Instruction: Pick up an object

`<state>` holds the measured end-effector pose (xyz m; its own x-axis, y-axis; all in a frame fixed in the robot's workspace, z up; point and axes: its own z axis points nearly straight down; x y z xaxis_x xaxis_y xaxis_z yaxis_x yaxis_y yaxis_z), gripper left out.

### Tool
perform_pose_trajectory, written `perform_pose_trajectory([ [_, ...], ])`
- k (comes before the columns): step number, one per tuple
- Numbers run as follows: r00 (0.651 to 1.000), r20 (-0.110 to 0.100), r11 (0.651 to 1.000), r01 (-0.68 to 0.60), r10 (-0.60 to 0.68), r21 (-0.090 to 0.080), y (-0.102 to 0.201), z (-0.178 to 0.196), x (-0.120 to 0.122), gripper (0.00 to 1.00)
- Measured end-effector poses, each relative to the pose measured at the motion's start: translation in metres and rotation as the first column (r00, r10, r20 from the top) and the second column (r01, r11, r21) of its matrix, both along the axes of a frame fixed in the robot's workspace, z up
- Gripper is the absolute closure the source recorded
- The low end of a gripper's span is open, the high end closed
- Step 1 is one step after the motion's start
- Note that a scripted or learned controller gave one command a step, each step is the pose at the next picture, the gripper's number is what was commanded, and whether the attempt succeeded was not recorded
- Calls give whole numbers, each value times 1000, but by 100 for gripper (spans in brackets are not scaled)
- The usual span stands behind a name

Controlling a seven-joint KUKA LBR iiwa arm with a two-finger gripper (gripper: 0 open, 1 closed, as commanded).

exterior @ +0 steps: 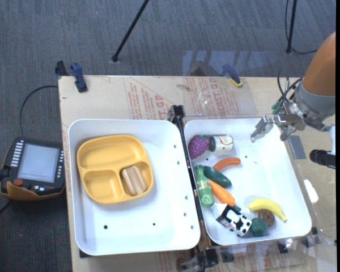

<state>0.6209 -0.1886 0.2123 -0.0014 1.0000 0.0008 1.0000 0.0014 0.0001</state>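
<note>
My gripper [270,128] hangs over the back right part of the right bin [283,169], its two fingers spread open with nothing between them. Toy food lies in the bin's left and front parts: purple grapes [198,146], a small can [223,144], a chili-like orange piece [226,164], a green cucumber [217,176], a green bottle [203,189], an orange carrot [222,194], a yellow banana [268,208], a brown donut [266,217], a green broccoli [257,226] and a black-and-white cow-pattern block [234,220]. The gripper stands apart from all of them, nearest the can.
The left bin [102,225] holds a yellow divided plate [113,168] with a hot dog bun [134,180] in one compartment. A teach pendant [34,169] lies left of the bench. Clamps sit on the bench's back edge, and tripod legs stand behind.
</note>
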Motion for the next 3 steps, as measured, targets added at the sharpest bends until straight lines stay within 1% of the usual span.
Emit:
perform_pose_trajectory([
  [1,1000,-11,1000,-20,20,5,67,-90,0,0],
  [2,996,-11,996,86,-86,3,94,-128,-73,0],
  [3,918,-7,918,397,-397,0,88,-126,-132,0],
])
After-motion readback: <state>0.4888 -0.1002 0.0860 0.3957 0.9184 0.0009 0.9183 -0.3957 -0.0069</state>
